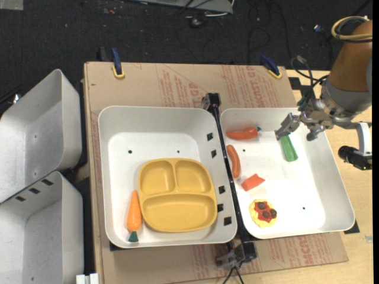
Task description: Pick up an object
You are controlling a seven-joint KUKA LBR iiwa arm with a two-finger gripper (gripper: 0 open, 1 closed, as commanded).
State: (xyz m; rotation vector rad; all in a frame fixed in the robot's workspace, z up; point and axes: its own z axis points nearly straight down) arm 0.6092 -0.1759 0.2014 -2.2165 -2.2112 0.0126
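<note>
over the desk's right bin, my pincer hangs spread and empty above the green stick, seemingly light, stiff, slick; grip it mid-length.

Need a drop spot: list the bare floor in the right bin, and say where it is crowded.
Right bin: bare floor lies right of the pizza slice and below the green cylinder, out to the lower-right wall. Crowded along the divider side: chili pepper, sausage, red wedge. The gripper hangs over the upper right.
</note>
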